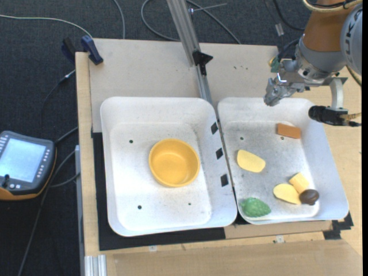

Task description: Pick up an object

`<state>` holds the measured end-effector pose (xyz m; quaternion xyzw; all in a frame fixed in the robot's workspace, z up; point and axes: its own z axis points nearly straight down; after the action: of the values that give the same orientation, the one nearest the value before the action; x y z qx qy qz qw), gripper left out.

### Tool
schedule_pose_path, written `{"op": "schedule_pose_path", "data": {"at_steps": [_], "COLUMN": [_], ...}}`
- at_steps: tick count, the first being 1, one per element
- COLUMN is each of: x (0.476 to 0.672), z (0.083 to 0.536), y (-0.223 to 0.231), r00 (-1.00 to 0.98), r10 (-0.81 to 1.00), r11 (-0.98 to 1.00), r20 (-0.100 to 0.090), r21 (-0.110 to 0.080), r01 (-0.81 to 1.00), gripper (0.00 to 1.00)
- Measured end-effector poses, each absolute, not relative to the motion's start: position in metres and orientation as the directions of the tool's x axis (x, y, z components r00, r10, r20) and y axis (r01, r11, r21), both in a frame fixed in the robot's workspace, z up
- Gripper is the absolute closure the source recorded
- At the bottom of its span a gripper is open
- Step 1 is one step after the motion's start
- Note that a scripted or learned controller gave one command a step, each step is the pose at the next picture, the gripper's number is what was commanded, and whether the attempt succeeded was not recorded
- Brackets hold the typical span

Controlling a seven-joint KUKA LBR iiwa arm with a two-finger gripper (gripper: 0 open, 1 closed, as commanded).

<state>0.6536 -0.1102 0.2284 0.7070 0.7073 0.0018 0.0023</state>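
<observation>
Gripper above right bin rim, orange block nearby

We see two white bins, the left bin and the right bin, both flecked with small dark specks. In the left one sits a yellow-orange bowl. In the right we count an orange-brown block, a pale yellow slice, a yellow wedge, a yellow cylinder, a dark brown ball and a green leafy piece. The arm is orange above grey. The bench top is pale beige, the floor dark, and the clamp blue.
</observation>
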Motion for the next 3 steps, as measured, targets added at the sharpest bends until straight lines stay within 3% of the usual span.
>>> {"op": "schedule_pose_path", "data": {"at_steps": [2, 3], "x": [0.628, 0.607], "z": [0.221, 0.234], "y": [-0.021, 0.032], "r00": [-0.004, -0.005], "r10": [1.000, 1.000], "r11": [0.004, 0.005], "r20": [0.001, 0.002], "r21": [0.000, 0.001], "r01": [1.000, 1.000], "gripper": [1.00, 1.00]}}
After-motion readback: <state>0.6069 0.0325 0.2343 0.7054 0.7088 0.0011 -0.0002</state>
